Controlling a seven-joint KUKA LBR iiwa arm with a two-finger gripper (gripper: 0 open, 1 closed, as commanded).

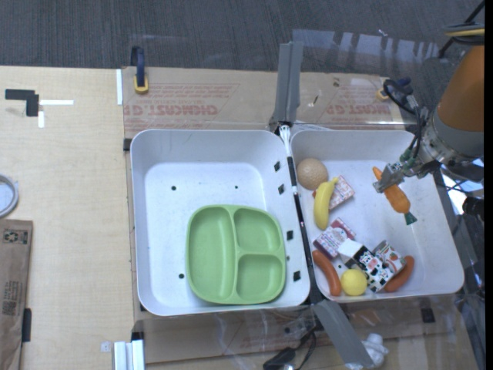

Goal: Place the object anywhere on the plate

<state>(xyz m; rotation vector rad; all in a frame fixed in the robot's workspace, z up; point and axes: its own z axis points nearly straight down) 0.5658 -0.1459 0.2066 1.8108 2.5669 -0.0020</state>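
Note:
A green three-compartment plate (235, 253) lies in the front half of the left bin (154, 206). My gripper (394, 174) hangs over the right bin (439, 237), near its back right. It sits right at the upper end of an orange carrot (397, 199), whose green tip points toward the front. The gripper covers part of the carrot's upper end. I cannot tell whether the carrot rests on the bin floor or is lifted.
The right bin also has a brown round potato (311, 173), a banana (323, 201), small snack packets (336, 237), two sausages (326, 273), a yellow lemon (353, 282) and a cow-patterned box (377, 265). A divider wall (290, 191) separates the bins.

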